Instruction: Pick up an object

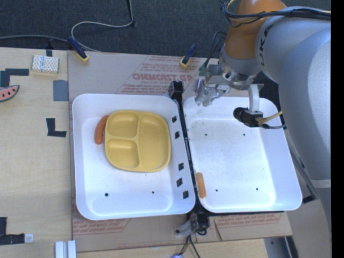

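the claw [207,94] hangs over the far left corner of the right bin [279,198], and whether it is parted or closed, or has anything in it, cannot be told from this slant. a small orange piece [200,184] lies at the right bin's near left edge, against the divider. in the left bin [88,198] a yellow sectioned plate [137,141] sits with an orange sausage-like piece [99,130] touching its left rim.

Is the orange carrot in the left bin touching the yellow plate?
Touching: the camera view shows the carrot lying against the plate's left rim, with no gap.
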